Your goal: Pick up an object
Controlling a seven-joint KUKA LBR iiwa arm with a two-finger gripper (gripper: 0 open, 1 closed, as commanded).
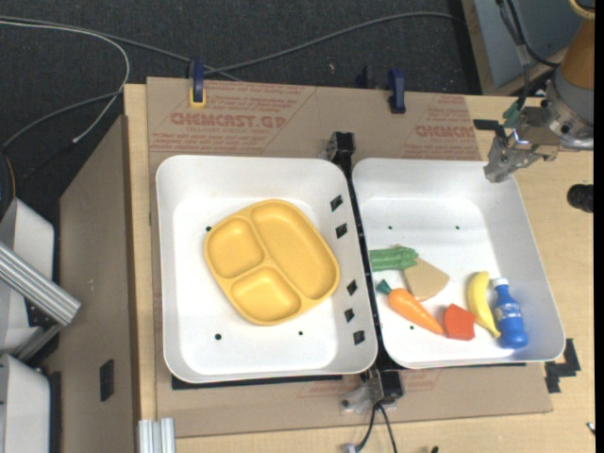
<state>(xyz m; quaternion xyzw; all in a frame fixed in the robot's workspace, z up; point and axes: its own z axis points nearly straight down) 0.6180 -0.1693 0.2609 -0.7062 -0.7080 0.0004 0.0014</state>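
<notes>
The right bin (444, 196) holds a green vegetable (392, 258), a tan slice-shaped piece (427, 279), an orange carrot (415, 311), a red-orange block (459, 322), a yellow banana (482, 300) and a blue bottle (508, 314), all bunched in its near half. My gripper (498, 166) hangs above the right bin's far right corner, well away from the objects. Nothing shows between its fingers.
A yellow three-compartment plate (272, 260) lies in the left bin (189, 328). Black clips (342, 144) line the divide between the bins. Blue clamps (397, 91) hold the cardboard base at the back. The far half of the right bin is bare white.
</notes>
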